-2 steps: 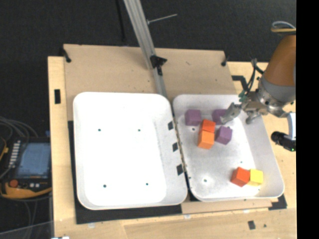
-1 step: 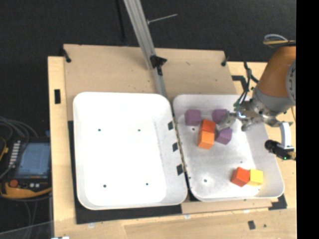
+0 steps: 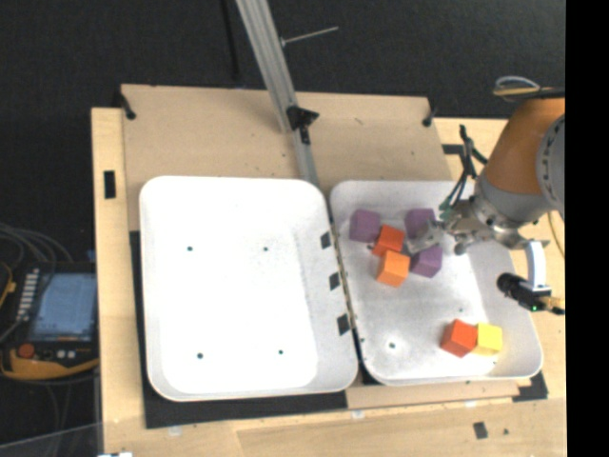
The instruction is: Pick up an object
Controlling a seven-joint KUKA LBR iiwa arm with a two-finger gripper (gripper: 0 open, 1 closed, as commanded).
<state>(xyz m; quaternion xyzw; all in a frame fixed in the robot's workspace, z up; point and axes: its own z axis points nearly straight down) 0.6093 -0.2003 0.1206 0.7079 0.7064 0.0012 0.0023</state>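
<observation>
In the right bin point(image 3: 419, 360) several small blocks lie loose. A cluster sits at its far left: a purple block point(image 3: 364, 225), two orange blocks point(image 3: 388, 240) point(image 3: 392, 268), and two more purple blocks point(image 3: 420, 222) point(image 3: 427, 261). Near the front right, a red-orange block point(image 3: 461, 337) touches a yellow block point(image 3: 489, 338). My gripper point(image 3: 441, 236) reaches in from the right and hovers low between the two right-hand purple blocks, at the cluster's right edge. I see no block held in it.
The left bin point(image 3: 238, 284) is bare white, with a few dark specks. A slanted metal post point(image 3: 276, 65) rises behind the bins. A black part of the arm point(image 3: 521, 289) hangs over the right bin's right rim.
</observation>
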